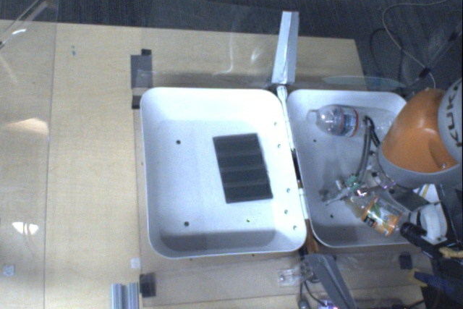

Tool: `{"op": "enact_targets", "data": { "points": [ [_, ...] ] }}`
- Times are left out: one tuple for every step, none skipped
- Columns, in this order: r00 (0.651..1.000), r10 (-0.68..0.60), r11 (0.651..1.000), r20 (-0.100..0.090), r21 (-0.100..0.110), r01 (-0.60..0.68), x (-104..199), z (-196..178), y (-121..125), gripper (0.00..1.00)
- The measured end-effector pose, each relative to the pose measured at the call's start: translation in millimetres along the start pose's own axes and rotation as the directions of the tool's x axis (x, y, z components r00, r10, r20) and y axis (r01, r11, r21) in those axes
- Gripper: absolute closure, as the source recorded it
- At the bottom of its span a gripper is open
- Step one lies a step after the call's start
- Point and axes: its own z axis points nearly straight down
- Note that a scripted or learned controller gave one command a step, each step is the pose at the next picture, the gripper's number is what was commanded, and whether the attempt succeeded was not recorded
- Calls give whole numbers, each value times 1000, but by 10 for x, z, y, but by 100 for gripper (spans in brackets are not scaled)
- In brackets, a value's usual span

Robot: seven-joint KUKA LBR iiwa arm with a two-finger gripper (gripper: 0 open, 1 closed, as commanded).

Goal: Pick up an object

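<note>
The gripper (354, 188) hung low in the right bin (318, 155) over a cluttered pile (376, 213) (finger state unreadable); crowding might have spoiled any grasp.

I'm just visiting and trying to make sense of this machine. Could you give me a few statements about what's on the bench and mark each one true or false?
1. A dark ribbed rectangular pad lies in the left bin. True.
2. A clear plastic bottle lies in the left bin. False: it lies in the right bin, near its far edge.
3. The arm reaches over the right bin. True.
4. The end effector hangs above the dark pad. False: it is low in the right bin, among a clutter of small items.
5. The two bins sit side by side on a light wooden bench. True.
</note>
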Motion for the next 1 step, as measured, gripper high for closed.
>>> {"op": "enact_targets", "data": {
  "points": [
    [1000,-5,1000,3,-9,5,2,-114,41,100]
  ]
}}
